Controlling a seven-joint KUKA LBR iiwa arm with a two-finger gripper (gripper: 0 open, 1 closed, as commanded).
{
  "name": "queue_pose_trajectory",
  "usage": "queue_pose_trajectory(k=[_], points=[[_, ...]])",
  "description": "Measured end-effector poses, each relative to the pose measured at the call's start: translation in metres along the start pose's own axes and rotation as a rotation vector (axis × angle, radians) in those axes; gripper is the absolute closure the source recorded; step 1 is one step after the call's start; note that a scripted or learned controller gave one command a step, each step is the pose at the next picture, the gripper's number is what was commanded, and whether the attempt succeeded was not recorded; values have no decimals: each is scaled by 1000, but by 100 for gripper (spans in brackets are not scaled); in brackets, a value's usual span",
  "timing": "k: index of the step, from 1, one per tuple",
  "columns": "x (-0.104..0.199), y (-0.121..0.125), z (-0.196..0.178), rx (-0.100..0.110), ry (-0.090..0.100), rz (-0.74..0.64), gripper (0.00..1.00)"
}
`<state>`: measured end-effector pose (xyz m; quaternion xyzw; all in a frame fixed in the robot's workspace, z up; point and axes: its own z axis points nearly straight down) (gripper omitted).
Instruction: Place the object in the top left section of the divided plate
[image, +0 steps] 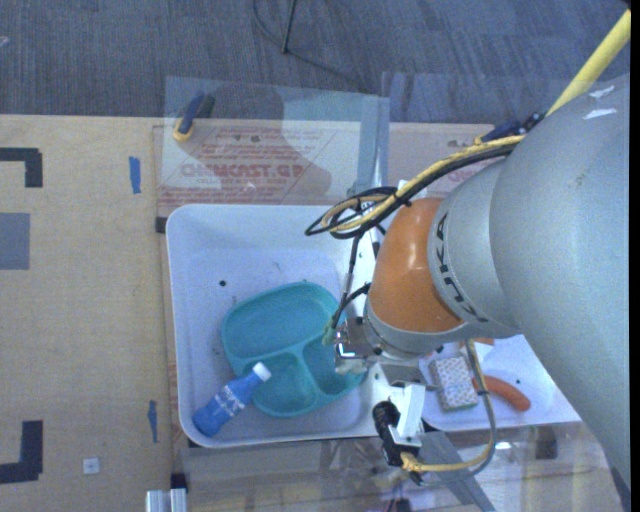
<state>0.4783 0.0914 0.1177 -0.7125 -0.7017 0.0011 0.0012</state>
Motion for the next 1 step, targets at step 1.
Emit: queue_pose_trajectory(k=[1], points=[[53,9,22,-24,-7,-416,100]])
